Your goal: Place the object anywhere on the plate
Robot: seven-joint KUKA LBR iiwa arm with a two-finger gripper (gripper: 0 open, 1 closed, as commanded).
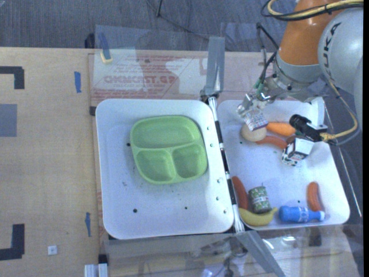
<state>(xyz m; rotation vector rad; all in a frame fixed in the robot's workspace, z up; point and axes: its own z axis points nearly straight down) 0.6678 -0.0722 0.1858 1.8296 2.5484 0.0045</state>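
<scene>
Reaching in from the right, the grey arm [340,39] has its gripper [253,113] low over the far-left corner of the right bin [277,175] — and from this angle I can't tell how far open the claw is, or whether it has hold of anything. Directly beneath it sits a pale round piece [252,135], the item closest to the claw, with the claw's tip overlapping its upper edge; touching or just above, I can't say. Just to its right lies an orange carrot [281,128], and just below that an orange-red strip [272,141], both close against the pale round piece. Over in the left bin [115,201] — the green plate [167,133], three compartments, sitting flat near the middle and well apart from the claw, with the bins' shared wall between them. Along the near side of the right bin there is a cluster: a red sausage [239,193] against the left wall, a small dark can [259,199] upright beside it, a banana [258,217] curled just below the can, a blue bottle [300,214] lying on its side to the banana's right, and a second sausage [313,196] up near the right wall.
</scene>
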